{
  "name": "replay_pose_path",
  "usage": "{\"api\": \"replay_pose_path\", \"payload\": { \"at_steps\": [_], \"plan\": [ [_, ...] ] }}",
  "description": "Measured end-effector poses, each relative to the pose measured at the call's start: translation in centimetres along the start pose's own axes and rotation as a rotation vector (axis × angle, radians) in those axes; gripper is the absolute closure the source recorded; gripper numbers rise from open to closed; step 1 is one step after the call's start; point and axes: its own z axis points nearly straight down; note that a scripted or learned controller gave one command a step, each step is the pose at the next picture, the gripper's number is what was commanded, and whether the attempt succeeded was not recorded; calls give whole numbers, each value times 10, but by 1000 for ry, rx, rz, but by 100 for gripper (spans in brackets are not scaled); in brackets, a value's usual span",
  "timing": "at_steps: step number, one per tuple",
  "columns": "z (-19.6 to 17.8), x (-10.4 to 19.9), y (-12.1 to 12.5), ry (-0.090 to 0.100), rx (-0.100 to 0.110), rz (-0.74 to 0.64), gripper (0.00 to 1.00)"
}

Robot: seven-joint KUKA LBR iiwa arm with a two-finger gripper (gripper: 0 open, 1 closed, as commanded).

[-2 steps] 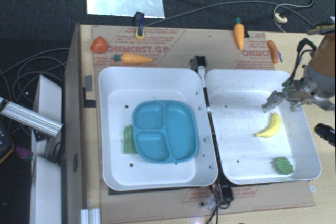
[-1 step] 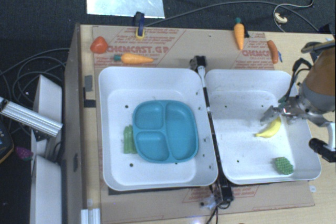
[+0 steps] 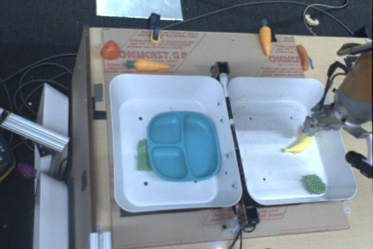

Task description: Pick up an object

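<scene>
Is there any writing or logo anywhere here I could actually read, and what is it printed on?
"CHEMCAST GP", as best it reads, in red on the brown board under the bins, behind the left bin; the letters are blurred, so the spelling is uncertain.
More red print on the same board behind the right bin, partly hidden by a toy carrot: too blurred to read.
I can make out no writing on the bins or the blue tray.

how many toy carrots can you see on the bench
3, all on the board behind the bins: one lying above the left bin, one upright above the right bin, one further right.
</scene>
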Motion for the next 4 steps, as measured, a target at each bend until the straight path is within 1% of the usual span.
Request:
{"api": "replay_pose_path", "payload": {
  "at_steps": [1,2,3,4],
  "plan": [
    [0,0,0,0,0,0,0],
    [44,1,4,1,2,1,0],
    [34,0,5,0,-1,0,100],
    [-30,50,72,2,-3,-3,100]
  ]
}}
